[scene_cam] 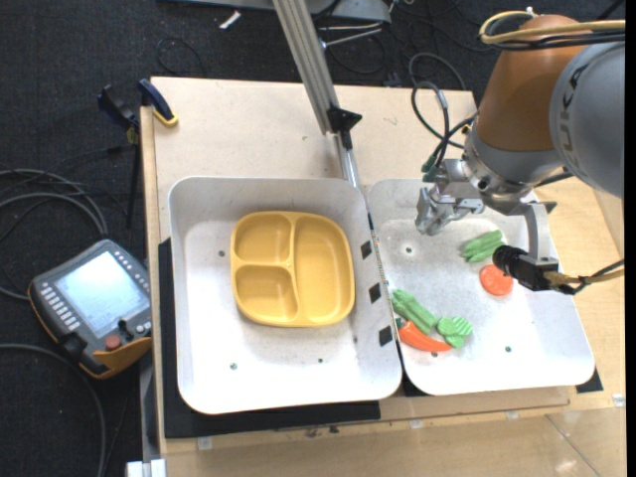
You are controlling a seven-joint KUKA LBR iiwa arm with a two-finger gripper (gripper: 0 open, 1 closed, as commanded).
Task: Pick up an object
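The arm (556,78) comes in from the right, a glossy rounded orange-brown shell above dull grey metal, and its gripper (433,219) hangs over the upper left part of the right bin (556,361). The metal fingertips sit close together with nothing between them — whether they actually touch is too small to judge from here.

Both bins are shallow, white, with rounded corners and a faintly speckled floor. In the left bin (199,366) lies a yellow tray (293,267), smooth moulded plastic with three compartments, its corners soft.

The right bin holds the small toys. A ridged green piece (481,245) lies just right of the gripper, apart from it. Below that is a round orange-red piece (495,281), partly covered by a black fitting (522,266) on the arm. Near the bin's lower left sit a long green pod-like piece (415,312), a smaller ribbed green piece (456,327) and a slim orange-red pepper shape (423,341), all bunched together and touching — their exact outlines blur into each other.

A pale metal pole (308,53) slants across the wooden bench (238,127).
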